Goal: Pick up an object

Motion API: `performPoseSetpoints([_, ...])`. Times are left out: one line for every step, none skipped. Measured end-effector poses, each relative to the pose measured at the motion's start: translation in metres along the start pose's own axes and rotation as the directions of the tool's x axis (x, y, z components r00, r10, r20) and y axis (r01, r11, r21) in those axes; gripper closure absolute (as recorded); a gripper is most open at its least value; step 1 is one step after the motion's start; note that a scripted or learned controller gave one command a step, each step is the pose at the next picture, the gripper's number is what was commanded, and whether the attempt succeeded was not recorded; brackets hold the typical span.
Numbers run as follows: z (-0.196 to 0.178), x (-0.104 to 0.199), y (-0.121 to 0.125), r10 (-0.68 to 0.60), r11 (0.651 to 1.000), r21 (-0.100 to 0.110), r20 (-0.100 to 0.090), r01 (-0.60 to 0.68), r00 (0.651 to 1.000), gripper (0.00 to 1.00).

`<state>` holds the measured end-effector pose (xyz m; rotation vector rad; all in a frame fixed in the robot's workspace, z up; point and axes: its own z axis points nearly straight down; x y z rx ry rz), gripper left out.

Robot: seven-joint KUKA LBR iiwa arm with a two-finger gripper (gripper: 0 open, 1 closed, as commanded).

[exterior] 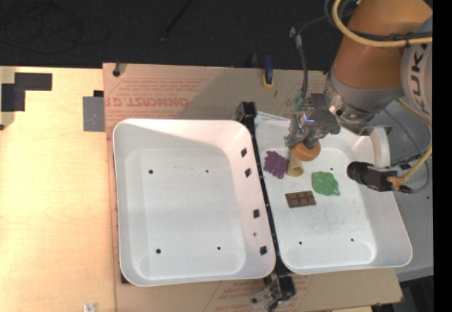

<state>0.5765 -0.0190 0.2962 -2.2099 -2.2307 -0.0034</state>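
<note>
The gripper (305, 140) hides part of an orange object (307, 152) beside the purple piece (275, 164); its grasp is unclear.

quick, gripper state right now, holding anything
gripper: low in the right bin, right over the orange object; cannot be told whether it is open, closed or holding it.

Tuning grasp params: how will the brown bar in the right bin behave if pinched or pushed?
The brown bar looks flat, segmented and straight-edged, so probably rigid. It lies low on the right bin floor, so fingers may struggle to get under it. Pushed, it would likely slide, not roll.
</note>
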Motion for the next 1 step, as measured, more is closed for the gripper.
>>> performPoseSetpoints([0.1121,0.0314,-0.0467,0.008,1.000,0.019,0.001,-0.008,1.000,1.00])
